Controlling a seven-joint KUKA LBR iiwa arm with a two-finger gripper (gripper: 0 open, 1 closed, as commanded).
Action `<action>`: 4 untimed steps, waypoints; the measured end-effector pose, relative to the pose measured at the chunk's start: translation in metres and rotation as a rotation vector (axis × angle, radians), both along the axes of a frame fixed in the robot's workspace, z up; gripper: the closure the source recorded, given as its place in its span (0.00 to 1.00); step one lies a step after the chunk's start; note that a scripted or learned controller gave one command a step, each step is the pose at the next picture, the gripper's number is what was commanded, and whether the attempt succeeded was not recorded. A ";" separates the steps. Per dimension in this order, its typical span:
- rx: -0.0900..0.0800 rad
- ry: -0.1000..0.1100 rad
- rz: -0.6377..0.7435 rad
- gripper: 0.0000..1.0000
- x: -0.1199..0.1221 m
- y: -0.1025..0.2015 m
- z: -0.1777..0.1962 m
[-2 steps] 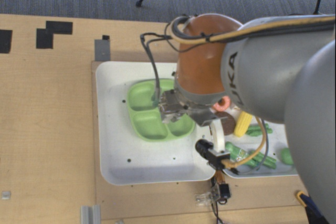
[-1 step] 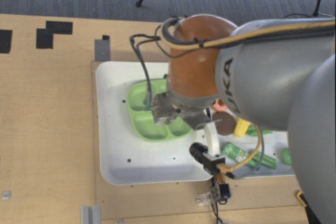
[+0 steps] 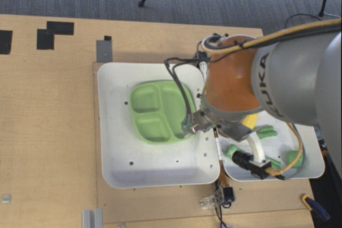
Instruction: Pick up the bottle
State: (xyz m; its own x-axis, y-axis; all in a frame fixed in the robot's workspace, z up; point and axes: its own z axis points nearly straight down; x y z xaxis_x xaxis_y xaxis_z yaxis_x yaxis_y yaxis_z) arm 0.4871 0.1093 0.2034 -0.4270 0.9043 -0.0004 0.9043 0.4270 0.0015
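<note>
My gripper (image 3: 191,126) hangs low over the right edge of a green divided plate (image 3: 155,109) in the left bin (image 3: 123,168), close to the wall between the two bins. The wrist and its orange band (image 3: 230,83) cover much of the right bin (image 3: 315,168). Around the arm, that bin shows a yellow piece (image 3: 250,121) and several green pieces (image 3: 265,132), one near the right wall (image 3: 293,157). I cannot make out which of these, if any, is the bottle. Nothing can be seen held in the gripper.
The green plate fills the middle of the left bin, with bare white floor in front of it and to its left. A small clear clip (image 3: 214,200) lies on the bench in front of the bins. Black tape marks (image 3: 53,34) sit at the bench's far left.
</note>
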 end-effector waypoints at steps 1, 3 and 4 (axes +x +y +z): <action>0.001 -0.001 -0.005 1.00 0.000 0.061 0.008; -0.001 0.002 -0.334 1.00 0.086 0.086 0.018; 0.001 -0.001 -0.399 1.00 0.072 0.015 0.082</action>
State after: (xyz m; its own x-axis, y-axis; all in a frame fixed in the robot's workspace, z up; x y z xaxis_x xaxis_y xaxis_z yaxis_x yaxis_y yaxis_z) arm 0.5591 0.1242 0.2857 -0.0419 0.9991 0.0001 0.9991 0.0419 0.0030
